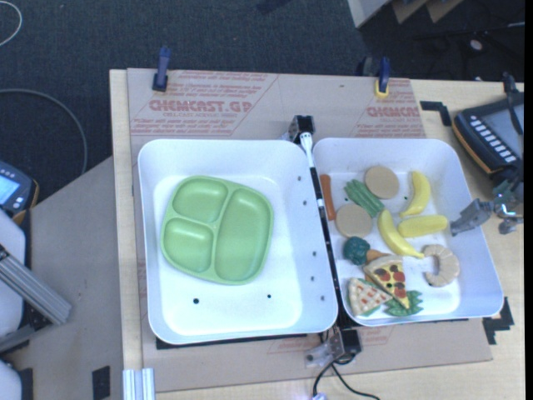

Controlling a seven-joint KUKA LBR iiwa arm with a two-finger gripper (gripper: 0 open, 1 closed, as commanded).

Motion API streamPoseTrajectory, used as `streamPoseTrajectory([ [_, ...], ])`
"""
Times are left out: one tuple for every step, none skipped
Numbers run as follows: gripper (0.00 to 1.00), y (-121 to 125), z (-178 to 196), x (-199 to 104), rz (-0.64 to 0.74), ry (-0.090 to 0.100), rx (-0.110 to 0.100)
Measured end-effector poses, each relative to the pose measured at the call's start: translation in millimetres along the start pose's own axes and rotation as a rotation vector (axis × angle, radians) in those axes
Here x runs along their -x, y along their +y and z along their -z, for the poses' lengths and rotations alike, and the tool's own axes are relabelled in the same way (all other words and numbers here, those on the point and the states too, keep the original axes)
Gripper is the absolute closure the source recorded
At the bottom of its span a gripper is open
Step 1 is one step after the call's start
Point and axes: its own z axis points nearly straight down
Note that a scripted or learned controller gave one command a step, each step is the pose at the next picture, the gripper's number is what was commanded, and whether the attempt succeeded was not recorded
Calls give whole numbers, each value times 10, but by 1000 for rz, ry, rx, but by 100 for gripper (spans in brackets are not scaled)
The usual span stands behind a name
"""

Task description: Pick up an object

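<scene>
Bench's right shallow white bin [479,294] holds the toy food; your grey two-finger gripper [466,221] sits at its right rim, fingers spread, empty. Approach step. Nearest target: yellow plastic banana [423,224], just left; descend onto it.

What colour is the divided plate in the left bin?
Light green; the divided plate shows clearly in the camera view, in the left bin.

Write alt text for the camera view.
Two white bins sit side by side: the left bin holds a green divided plate, the right bin toy food including bananas and pizza slices. The end effector sits at its right rim.
</scene>
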Motion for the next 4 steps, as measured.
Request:
streamPoseTrajectory([
  [0, -46, 912, -180, 4, -4, 11],
  [0, -76, 1292, -994, 10, 0, 8],
  [0, -81, 1464, -2035, 13, 2, 5],
  [0, -90, 1546, -3039, 12, 3, 4],
])
